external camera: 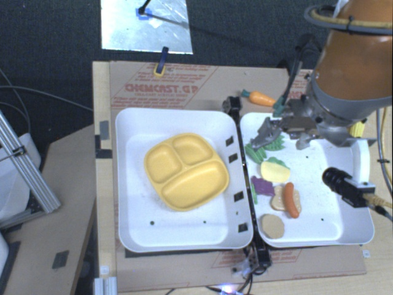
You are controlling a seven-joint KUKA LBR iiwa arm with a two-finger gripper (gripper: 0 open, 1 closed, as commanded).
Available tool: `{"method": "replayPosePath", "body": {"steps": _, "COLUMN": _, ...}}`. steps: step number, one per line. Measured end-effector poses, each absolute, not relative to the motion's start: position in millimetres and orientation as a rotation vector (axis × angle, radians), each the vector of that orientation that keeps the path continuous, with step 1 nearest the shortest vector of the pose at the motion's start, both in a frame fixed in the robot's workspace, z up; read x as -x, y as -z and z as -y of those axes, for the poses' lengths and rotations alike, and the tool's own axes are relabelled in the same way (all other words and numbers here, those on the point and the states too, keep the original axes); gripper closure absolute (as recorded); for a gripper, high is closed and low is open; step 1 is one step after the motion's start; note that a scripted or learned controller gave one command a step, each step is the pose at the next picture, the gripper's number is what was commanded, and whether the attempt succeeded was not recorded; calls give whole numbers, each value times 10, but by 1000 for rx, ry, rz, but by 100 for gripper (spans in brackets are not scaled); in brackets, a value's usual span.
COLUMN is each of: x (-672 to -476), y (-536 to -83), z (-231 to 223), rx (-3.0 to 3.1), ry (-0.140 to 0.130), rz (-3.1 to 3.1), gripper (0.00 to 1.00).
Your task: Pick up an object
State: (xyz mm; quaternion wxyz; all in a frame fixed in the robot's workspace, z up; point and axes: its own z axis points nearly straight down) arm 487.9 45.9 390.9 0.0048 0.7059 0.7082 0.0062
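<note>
- Left bin (132, 226): one yellow divided plate (185, 171), lying flat near the middle.
- Right bin (331, 226): green toy (258, 152), yellow piece (276, 172), purple piece (263, 186), orange sausage (291, 200) on a bun, tan round (272, 226).
- Hand (268, 137): over the right bin's upper left, by the green toy; grip cannot be told.
- Carrot (261, 98): on the desk beyond the bins.

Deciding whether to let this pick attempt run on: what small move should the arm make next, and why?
Probably a short straight descent. The tool sits low at the right bin's upper left, over a green toy, with nothing seen gripped. The yellow piece lies close below, so lateral drift risks nudging it.
</note>
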Motion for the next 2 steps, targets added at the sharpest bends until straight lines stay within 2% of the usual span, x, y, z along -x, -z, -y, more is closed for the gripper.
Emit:
{"method": "replayPosePath", "body": {"steps": 1, "x": -4878, "y": -3950, "z": -473, "rx": -2209, "ry": -8, "rz": -2227, "gripper": 100}}
{"method": "replayPosePath", "body": {"steps": 2, "x": -4868, "y": -4257, "z": -930, "rx": -2211, "ry": -8, "rz": -2229, "gripper": 100}}
